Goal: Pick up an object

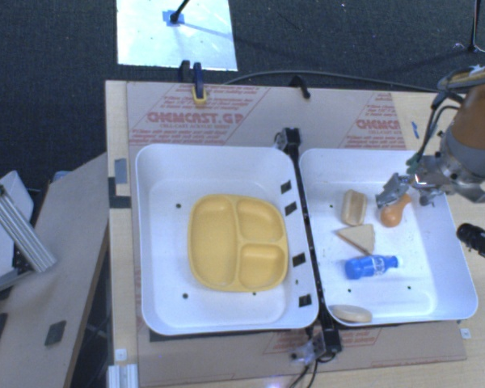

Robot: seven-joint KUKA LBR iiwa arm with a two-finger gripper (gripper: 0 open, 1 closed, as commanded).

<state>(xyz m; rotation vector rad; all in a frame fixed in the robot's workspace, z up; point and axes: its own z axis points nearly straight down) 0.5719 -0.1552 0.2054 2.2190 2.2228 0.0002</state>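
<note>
The right white bin holds several small items. An orange pear-shaped piece lies near its back. A tan bread roll and a tan wedge sit to its left. A blue bottle lies on its side toward the front, and a tan oval piece rests at the front rim. My gripper hangs over the back of this bin, just above the orange piece. Its fingers are spread open, the left fingertip right over the orange piece. Nothing is held between them.
The left white bin holds a yellow divided plate. A black divider with clips runs between the bins. The grey arm comes in over the right bin's far right edge.
</note>
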